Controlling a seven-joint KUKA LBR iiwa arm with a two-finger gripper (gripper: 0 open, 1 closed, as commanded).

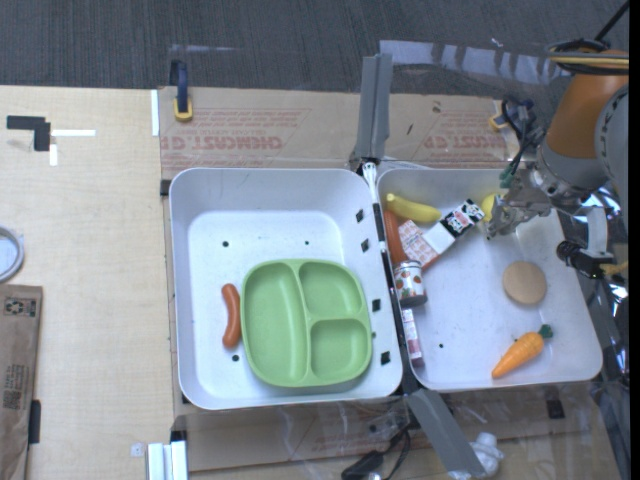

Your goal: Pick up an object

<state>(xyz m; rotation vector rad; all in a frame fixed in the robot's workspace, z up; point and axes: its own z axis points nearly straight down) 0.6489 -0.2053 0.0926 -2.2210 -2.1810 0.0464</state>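
Objects for picking lie mostly in the right white bin (590, 353): a yellow plastic banana (412, 208) at its far left corner, a black-and-white carton (461, 217) just beside it, an orange-red packet (410, 243), a small printed can (409, 284), a tan round disc (524, 282) and an orange toy carrot (519, 353) near the front edge. The gripper (503, 216) hangs over the bin's far side, close to the carton; whether its jaws are parted or clenched is hard to tell. The left white bin (200, 208) holds a green divided plate (305, 321) with an orange sausage (231, 315) beside it.
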